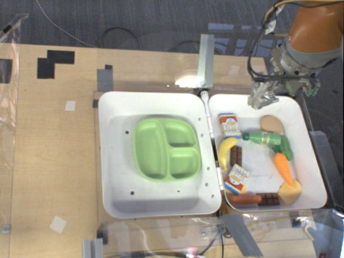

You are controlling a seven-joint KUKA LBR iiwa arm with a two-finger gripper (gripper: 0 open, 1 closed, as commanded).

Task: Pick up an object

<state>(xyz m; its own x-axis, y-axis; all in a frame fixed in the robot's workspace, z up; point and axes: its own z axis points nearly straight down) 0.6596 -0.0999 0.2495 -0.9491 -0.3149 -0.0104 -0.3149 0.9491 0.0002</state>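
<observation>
Toy food (257, 157), right bin (301, 109), wooden bench (48, 160)

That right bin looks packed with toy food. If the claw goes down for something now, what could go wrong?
1. Crowding: the carrot touches the green bottle and the cheese wedge, so a grab may catch two or push one aside.
2. The sausage and chocolate bar lie against the bin wall, leaving little room for a finger.
3. The gripper hangs over the bin's back edge, beside the bread, and a descent there might hit the rim.
</observation>
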